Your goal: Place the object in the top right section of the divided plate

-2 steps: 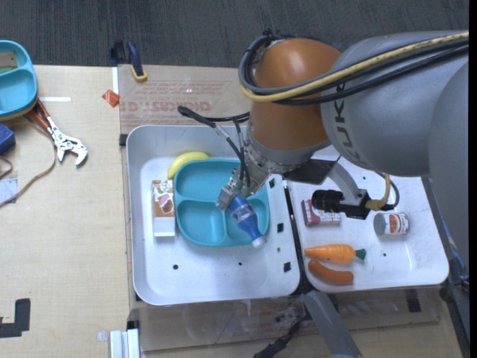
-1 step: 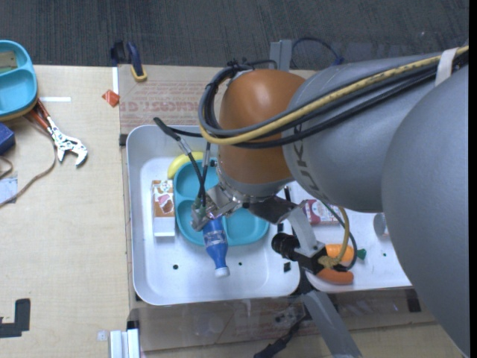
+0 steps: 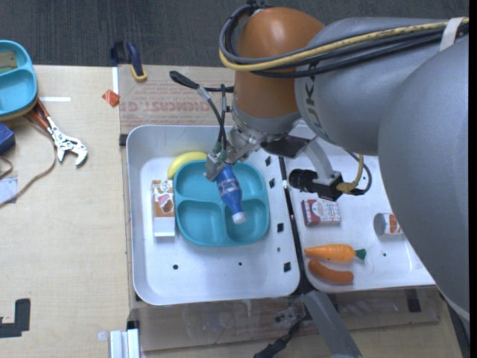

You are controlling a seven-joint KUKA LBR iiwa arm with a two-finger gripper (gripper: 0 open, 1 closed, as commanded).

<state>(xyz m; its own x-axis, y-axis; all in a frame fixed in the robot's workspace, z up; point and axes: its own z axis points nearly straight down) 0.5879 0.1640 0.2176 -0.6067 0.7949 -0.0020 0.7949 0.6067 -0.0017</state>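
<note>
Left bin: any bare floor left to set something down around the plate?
Free: the left bin floor below the divided plate, toward the near rim. Crowded: the carton at the plate's left, the banana at its upper left, the blue bottle with the gripper at its upper end.

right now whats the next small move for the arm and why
Probably lower a little and let go. The gripper has the blue bottle by its upper end, and the bottle already slants over the right-hand sections of the teal divided plate in the left bin.
</note>
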